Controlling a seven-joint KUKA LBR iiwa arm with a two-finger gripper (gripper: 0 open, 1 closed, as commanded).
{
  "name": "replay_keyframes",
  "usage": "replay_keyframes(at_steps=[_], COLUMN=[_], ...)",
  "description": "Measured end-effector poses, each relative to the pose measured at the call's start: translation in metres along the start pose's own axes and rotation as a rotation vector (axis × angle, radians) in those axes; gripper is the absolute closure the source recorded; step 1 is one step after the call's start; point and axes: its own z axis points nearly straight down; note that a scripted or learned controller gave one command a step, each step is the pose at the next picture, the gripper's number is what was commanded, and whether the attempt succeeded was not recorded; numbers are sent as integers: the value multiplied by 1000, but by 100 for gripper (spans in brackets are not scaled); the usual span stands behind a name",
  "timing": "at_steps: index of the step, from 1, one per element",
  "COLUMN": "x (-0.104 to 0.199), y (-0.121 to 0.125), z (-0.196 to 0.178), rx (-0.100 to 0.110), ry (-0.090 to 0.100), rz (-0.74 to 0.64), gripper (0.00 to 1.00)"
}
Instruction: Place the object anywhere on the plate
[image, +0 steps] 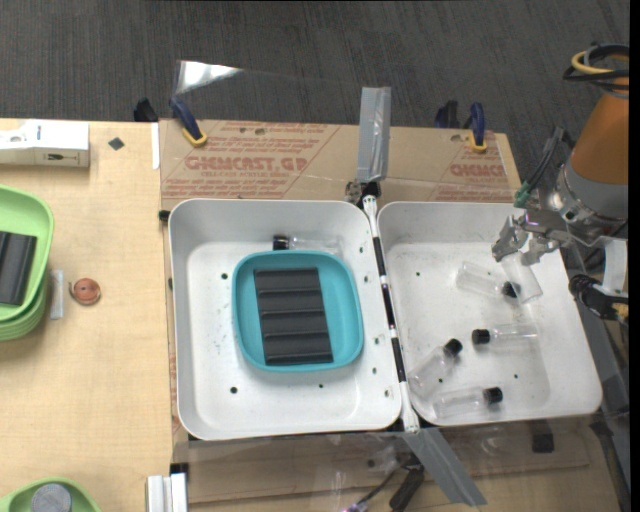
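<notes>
Lettering: "CHEMCAST GP" is printed in red on the brown cardboard sheet (330, 160).
Claw (522, 243): grip state cannot be told; poised just above the nearest clear plastic black-capped vial (497, 283).
Plate: teal square plate (297, 310) is seen in the left white bin (200, 400).

Up top, a dark grey carpeted floor (300, 50) runs across the whole far side. Below it, the pale wooden table (100, 400) spreads out on the left, evenly lit, no harsh shadows. A printed brown cardboard sheet (270, 160) lies flat at the table's far edge, pinned by blue-and-orange clamps (187, 122) near both its far corners. A grey tape strip (373, 135) runs down its middle.
</notes>
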Motion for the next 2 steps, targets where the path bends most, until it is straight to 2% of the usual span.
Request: replay_keyframes(at_steps=[1,2], x=[52,114], y=[-24,-55], z=[-32,4], rx=[0,1], ry=[0,0], rz=[-146,-379], gripper=[100,100])
